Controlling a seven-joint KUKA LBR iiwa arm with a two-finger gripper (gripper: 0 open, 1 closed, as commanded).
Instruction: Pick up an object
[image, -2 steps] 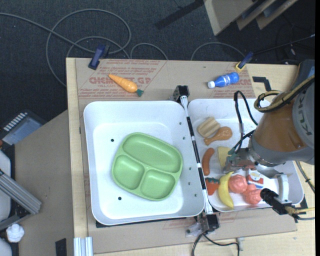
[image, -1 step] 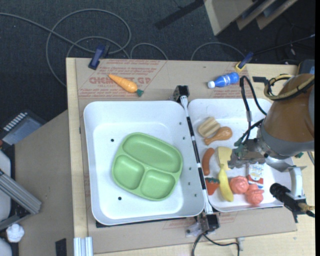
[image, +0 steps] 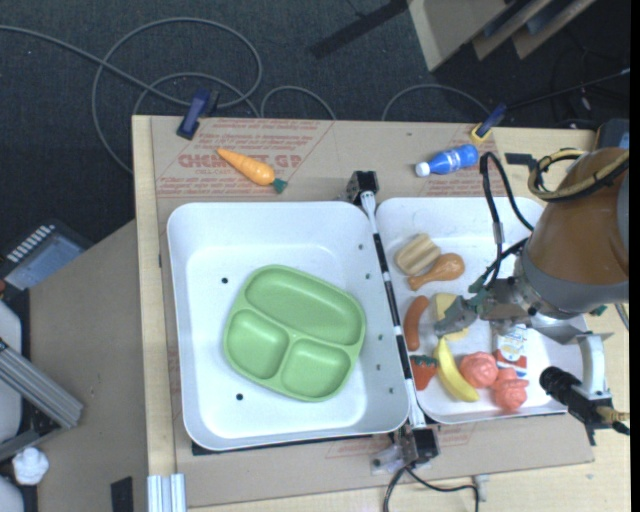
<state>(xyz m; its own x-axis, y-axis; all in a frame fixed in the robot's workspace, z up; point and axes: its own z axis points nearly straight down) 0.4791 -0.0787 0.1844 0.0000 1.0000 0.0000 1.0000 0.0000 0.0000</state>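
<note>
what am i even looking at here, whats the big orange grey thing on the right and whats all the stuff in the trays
You are looking down at a slant from one fixed camera above a workbench. The big grey and orange shape is a robot arm reaching in from the right. Its gripper, a two-finger claw, hangs over the right bin. I can't tell whether anything is between its fingers.

That bin holds toy food: a drumstick, a bread roll, a sausage, a banana and some red pieces. The left bin holds a green divided plate.

On the bench behind the bins lie a toy carrot and a small blue bottle.
</note>
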